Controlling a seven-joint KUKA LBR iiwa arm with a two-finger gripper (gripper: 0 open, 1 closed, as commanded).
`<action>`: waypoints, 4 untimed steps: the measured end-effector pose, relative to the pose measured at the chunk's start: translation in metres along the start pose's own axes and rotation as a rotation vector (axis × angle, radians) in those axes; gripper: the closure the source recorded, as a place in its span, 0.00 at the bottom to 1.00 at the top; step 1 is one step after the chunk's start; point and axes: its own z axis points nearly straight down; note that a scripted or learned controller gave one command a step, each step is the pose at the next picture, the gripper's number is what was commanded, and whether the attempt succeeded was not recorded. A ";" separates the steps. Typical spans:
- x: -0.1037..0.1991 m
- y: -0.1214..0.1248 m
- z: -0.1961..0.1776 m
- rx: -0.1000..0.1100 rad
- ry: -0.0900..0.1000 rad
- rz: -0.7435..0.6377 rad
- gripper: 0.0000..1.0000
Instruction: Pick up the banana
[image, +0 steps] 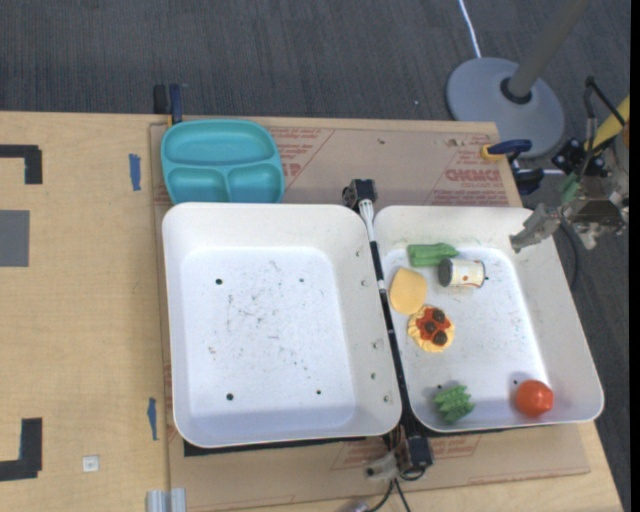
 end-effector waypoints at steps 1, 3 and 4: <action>0.017 -0.017 0.083 0.000 0.001 -0.632 0.00; 0.162 -0.098 0.085 0.000 0.001 -0.971 0.00; 0.240 -0.098 0.085 -0.003 0.000 -1.117 0.00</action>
